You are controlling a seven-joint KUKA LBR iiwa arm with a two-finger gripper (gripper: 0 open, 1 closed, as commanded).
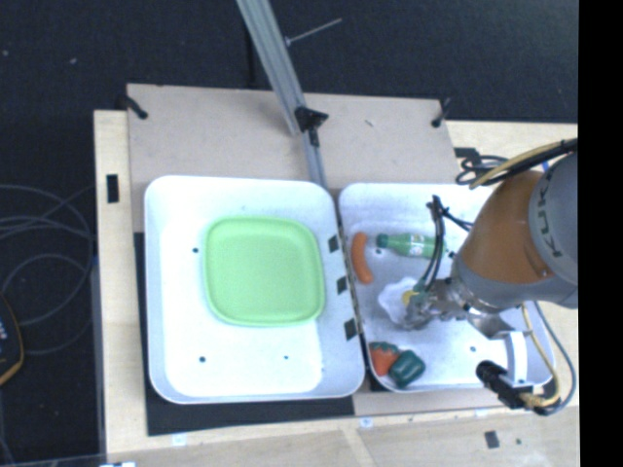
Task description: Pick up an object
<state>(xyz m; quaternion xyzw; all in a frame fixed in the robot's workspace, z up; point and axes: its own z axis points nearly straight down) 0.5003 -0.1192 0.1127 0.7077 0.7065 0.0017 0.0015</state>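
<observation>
I hang low over the right bin, my jaws down at a crumpled white thing; whether they are apart or together I cannot tell. The loose items crowd this bin's left side, so I reach there; the left bin carries the green plate.

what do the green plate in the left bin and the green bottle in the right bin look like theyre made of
Green plate: probably matte plastic, with an even pale colour, soft rounded corners and no sharp glints.
Green bottle: likely thin clear-tinted plastic; it looks translucent with a pale label band, though the view is too coarse to be sure.
</observation>
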